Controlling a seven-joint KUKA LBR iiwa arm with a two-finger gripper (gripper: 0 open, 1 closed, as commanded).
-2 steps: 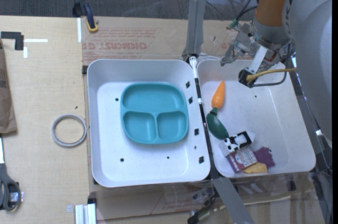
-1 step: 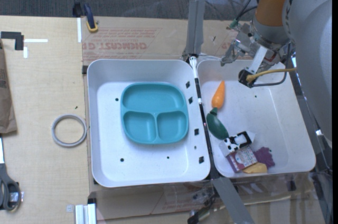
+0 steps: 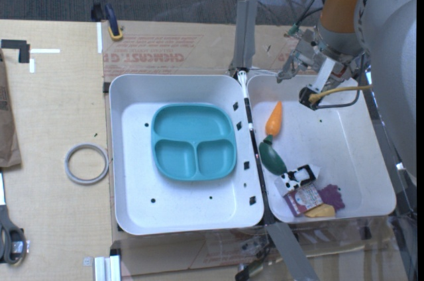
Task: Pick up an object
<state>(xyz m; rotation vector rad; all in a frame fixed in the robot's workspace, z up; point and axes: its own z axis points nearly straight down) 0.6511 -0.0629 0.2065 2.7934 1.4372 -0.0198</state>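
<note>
The pincer (image 3: pixel 306 69) hangs over the back edge of the right bin (image 3: pixel 371 160), up near the rim, and whether it is open or closed I cannot tell from this slant; nothing is visibly in it. Below it and a touch to its left lies the toy carrot (image 3: pixel 274 118), orange body pointing back toward the pincer, its green top (image 3: pixel 271 157) trailing away toward the front. That is the nearest candidate for a pick. Further off, toward the front of the same bin, sits a cluster: a black-and-white piece (image 3: pixel 299 176), a small packet (image 3: pixel 301 197), something purple (image 3: pixel 330 195) and a yellow scrap (image 3: pixel 320 211), all touching or overlapping.

The risks, as I judge them: the carrot lies close to the wall shared with the left bin (image 3: pixel 126 160), so a descent on that side may clip the rim or nudge the carrot against the wall rather than straddling it. Its body is tapered and smooth-looking, so a grip near the tip may slip off. Going for the cluster instead invites grabbing two things at once, or pushing the heap into the front corner. The teal tray (image 3: pixel 194 142) lies far to the pincer's left, broad and flat, a poor fit for a narrow pinch.
</note>
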